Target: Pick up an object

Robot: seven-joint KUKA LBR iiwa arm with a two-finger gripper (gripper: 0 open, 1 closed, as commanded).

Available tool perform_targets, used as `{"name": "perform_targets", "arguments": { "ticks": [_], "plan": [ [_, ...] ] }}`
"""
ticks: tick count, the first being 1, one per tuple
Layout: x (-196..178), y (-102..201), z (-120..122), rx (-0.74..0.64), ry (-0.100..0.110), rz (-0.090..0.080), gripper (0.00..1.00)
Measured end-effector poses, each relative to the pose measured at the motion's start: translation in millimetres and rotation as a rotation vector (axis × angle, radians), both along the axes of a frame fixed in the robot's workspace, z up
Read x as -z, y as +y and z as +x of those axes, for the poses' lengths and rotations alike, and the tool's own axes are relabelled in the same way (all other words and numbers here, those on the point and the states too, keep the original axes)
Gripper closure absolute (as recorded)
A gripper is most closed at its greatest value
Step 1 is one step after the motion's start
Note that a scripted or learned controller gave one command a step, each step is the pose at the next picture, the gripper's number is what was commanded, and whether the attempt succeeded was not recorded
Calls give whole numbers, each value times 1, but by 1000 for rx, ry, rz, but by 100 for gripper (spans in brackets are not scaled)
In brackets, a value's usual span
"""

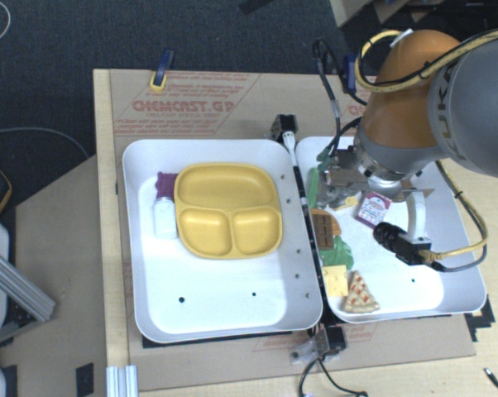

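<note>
My gripper (345, 187) reaches down into the right bin (447, 292) near its left wall, mostly hidden under the orange wrist (402, 98). Right beneath it lie a green piece (313, 187) and a brown ridged block (323, 226). A pink and white packet (371, 210) lies just to its right. Closer to the front of the bin lie a leafy green piece (340, 252), a yellow cheese-like slab (336, 282) and a pizza slice toy (361, 296). I cannot make out whether anything is held.
The left bin (224, 304) holds a yellow divided tray (228, 208), with a purple item (165, 184) and a small white bottle (164, 218) at its left. A black cable plug (398, 243) hangs over the right bin. Cardboard (191, 98) lies beneath both bins.
</note>
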State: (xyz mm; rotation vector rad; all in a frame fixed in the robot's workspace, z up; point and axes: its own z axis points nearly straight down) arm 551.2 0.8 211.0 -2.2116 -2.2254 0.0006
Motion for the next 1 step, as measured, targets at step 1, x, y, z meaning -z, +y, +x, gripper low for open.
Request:
{"name": "perform_targets", "arguments": {
  "ticks": [1],
  "plan": [
    [-5,14,-3,4,-3,-2,100]
  ]
}}
